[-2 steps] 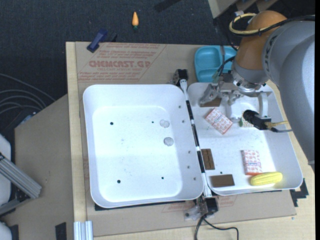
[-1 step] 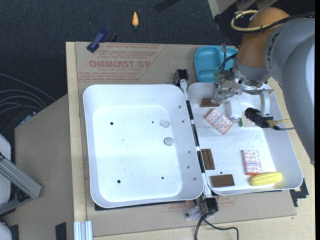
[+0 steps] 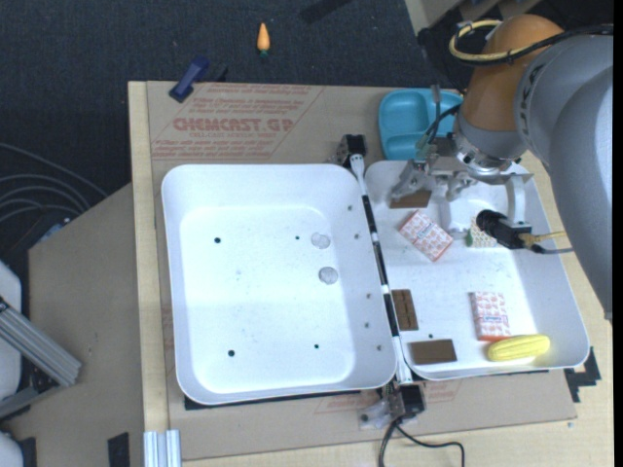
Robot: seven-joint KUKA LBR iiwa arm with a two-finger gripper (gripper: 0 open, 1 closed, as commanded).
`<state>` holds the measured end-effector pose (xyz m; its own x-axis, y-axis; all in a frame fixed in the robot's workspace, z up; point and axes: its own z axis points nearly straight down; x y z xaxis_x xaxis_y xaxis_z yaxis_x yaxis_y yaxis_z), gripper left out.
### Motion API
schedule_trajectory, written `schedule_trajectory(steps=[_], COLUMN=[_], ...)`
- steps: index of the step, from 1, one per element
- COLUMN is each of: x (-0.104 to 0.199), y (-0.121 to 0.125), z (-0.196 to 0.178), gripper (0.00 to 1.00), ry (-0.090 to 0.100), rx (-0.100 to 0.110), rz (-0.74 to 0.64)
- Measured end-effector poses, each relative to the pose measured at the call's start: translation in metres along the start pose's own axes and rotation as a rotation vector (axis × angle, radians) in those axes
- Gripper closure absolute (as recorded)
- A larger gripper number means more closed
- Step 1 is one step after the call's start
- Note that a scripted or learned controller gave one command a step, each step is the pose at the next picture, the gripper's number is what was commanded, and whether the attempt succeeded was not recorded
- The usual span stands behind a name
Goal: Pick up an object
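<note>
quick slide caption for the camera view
The robot's hand reaches into the far end of the right bin, near a red-and-white packet; a yellow item lies at its near corner.

Arm (image 3: pixel 579 86): broad, smooth grey casing, rounded. Orange band (image 3: pixel 501 71) above the wrist, glossy and bulbous. Yellow cable (image 3: pixel 474 35) loops beside it. Gripper (image 3: pixel 429 188): bare silvery metal, angular struts.

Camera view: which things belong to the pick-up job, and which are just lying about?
Job: right bin, upper packet, lower packet, yellow toy, brown block, brown strip.
Lying about: blue clip, orange bit, cardboard under the bins.
</note>
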<state>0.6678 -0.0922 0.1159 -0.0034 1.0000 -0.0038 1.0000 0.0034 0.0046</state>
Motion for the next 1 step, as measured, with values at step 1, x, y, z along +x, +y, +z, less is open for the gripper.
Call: schedule_trajectory(steps=[1], x=[0.0000], y=[0.0008], z=[-0.0106], gripper=[1.00], ry=[-0.001], rx=[-0.003], rz=[-0.001])
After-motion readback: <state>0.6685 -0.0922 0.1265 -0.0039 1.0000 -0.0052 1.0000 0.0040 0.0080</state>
